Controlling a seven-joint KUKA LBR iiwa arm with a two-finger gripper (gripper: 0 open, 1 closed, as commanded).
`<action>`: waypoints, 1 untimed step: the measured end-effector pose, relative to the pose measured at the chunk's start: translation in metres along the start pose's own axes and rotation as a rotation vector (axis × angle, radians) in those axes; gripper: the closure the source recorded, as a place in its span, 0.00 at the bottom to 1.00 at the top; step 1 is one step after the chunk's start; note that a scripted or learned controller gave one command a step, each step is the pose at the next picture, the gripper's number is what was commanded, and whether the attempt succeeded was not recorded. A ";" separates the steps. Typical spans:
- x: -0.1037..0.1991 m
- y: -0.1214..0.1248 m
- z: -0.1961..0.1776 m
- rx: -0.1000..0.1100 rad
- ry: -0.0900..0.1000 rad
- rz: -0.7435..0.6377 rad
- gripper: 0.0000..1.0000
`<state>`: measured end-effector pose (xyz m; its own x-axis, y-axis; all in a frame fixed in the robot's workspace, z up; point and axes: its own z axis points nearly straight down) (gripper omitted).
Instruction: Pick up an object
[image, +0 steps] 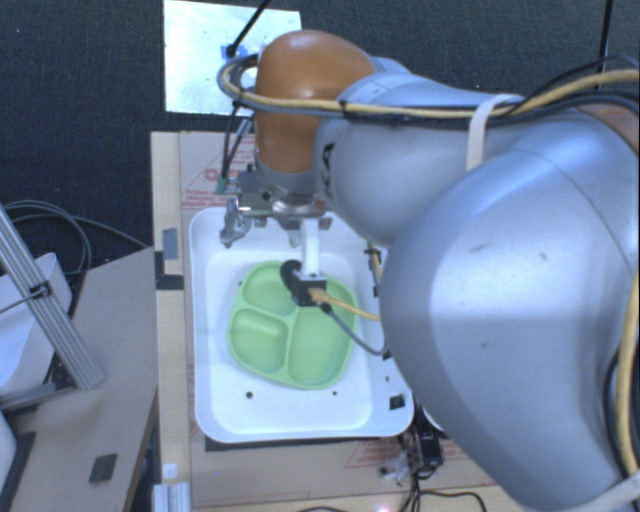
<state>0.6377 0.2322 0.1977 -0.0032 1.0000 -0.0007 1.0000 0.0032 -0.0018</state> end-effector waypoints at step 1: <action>0.004 -0.082 -0.108 -0.009 0.007 -0.005 0.00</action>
<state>0.5556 0.2364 0.3058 -0.0083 0.9999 0.0065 0.9999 0.0083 0.0075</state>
